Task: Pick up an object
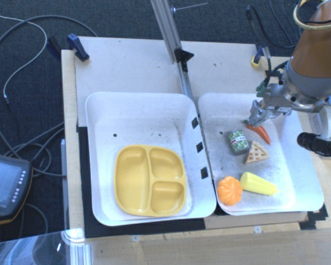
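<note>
I see the gripper [257, 116] low in the right bin [298, 203], grip state indeterminate; the orange carrot [261, 133] lies just below it, long axis running down-right

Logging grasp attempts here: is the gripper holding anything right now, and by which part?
It cannot be told. The gripper is low in the right bin, right at the carrot, but whether it actually grips the carrot is unclear.

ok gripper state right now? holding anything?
Gripper: low in the right bin, right at the carrot. Open or closed cannot be told, and no hold on the carrot is visible.
</note>
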